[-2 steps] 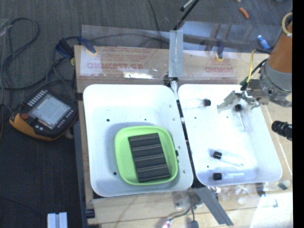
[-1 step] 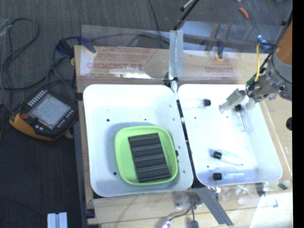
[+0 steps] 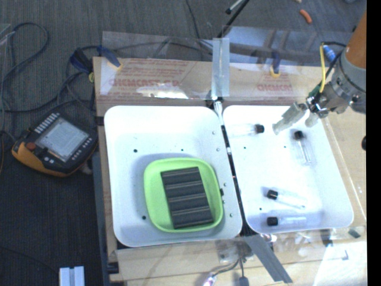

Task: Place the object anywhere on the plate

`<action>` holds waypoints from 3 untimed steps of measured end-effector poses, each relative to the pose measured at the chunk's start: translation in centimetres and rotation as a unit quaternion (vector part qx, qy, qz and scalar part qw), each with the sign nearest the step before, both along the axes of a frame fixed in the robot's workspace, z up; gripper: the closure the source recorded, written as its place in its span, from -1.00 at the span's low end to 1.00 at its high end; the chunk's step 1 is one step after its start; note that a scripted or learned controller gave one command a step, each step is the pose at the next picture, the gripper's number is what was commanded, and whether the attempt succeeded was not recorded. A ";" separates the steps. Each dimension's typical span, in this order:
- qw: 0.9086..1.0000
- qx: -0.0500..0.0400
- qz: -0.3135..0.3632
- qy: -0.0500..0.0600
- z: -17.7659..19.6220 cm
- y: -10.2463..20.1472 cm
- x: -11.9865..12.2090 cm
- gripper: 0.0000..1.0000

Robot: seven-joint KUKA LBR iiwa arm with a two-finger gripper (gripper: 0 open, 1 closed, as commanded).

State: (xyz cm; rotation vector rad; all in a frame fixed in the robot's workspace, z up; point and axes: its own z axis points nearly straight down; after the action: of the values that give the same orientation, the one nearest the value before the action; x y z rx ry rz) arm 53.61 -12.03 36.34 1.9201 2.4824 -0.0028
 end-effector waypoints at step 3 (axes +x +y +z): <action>0.998 0.001 -0.066 0.001 -5.1 -1.0 -0.9 -1.00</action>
State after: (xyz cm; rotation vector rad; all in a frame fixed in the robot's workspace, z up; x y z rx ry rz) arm 52.72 -13.03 31.25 2.0811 2.3533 -0.0019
